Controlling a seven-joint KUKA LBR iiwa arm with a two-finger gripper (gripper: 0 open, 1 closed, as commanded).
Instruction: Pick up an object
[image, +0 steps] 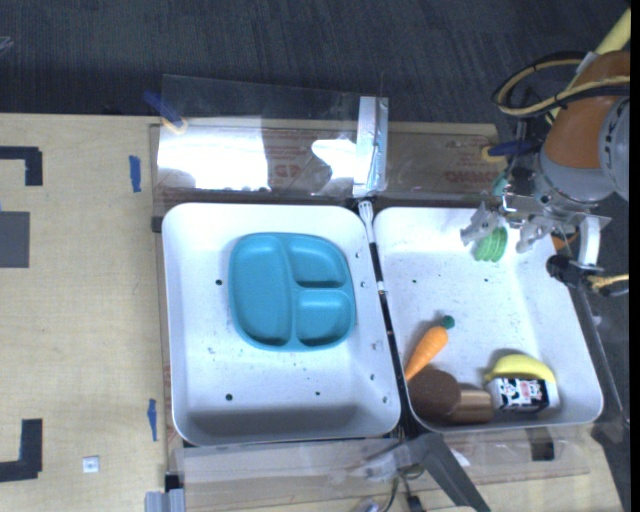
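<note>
Two white bins (200, 400) sat on the counter; at two o'clock the end effector (505, 232) pinched a green object (490, 246), a shallow-looking grip that might slip.

A divided plate (293, 290) lies in the middle of the left bin (190, 380). In the right bin (560, 330), a carrot (428, 349), brush (450, 396), banana (520, 367) and small carton (520, 393) crowd its near edge, a ridged piece (490, 245) near its far edge.

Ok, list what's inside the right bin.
The right bin holds a carrot, a brown block, a banana, a small black-and-white box and a green thing at the gripper. The banana's lower part is covered by the box.
</note>
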